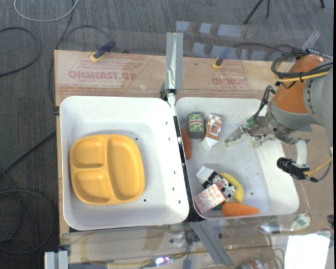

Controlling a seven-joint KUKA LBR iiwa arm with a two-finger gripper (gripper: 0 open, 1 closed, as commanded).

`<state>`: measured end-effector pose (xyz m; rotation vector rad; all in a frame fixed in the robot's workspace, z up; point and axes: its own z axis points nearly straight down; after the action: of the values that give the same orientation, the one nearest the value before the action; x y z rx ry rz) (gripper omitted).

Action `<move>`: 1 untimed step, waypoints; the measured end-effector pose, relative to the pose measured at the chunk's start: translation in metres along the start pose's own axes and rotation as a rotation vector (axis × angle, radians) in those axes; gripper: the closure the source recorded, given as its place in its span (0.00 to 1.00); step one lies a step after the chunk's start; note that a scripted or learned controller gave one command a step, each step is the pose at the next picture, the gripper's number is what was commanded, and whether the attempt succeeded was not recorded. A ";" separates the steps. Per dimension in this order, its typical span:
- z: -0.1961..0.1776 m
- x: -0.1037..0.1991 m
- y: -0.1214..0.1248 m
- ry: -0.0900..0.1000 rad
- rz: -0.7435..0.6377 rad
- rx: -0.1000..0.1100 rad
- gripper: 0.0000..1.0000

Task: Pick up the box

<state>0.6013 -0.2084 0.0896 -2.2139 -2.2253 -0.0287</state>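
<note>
A small orange and white carton box (214, 126) stands in the right bin (274, 184) near its far left, next to a green can (196, 124). A flat red and white box (209, 198) lies tilted at the bin's near left corner. My gripper (239, 135) hangs over the bin's upper middle, pointing left, just right of the carton box and apart from it. Nothing shows in its grasp.
A red sausage-like item (186, 143) lies along the right bin's left wall. A black and white item (217, 181), a banana (235, 187) and a carrot (240, 209) crowd the near left. The left bin (78, 114) holds a yellow divided plate (107, 168).
</note>
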 end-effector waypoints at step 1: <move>0.000 0.003 0.045 0.003 0.304 0.006 0.00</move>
<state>0.6462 -0.2053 0.0905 -2.5183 -1.8592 -0.0248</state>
